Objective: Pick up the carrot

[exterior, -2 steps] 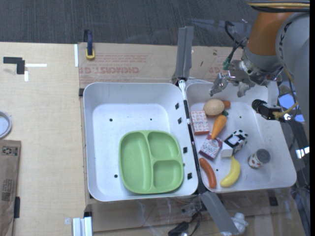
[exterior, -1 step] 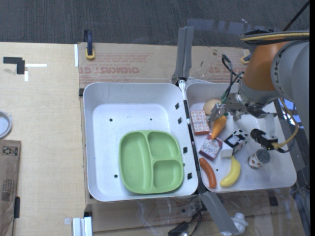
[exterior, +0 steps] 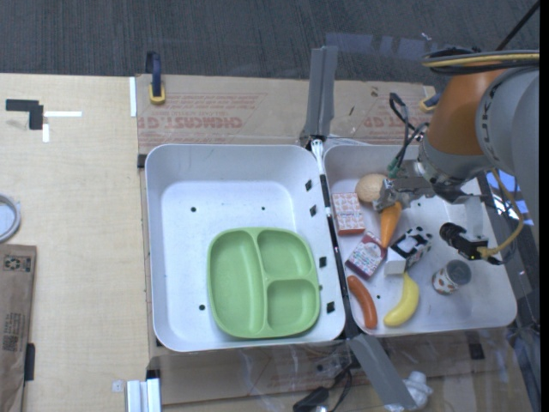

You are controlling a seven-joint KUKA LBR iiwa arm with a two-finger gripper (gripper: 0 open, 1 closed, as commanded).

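Pincer point(exterior: 395, 197) of mine sits at the carrot's point(exterior: 389, 225) twelve-o'clock end, grip impossible to tell, so I should centre on its thick top and lift straight.

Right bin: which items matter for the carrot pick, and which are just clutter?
Job:
carrot, tilted, top end at the end effector

Clutter:
banana
hot dog
bread roll
small pink box
red snack box
small cup
green divided plate, in the left bin
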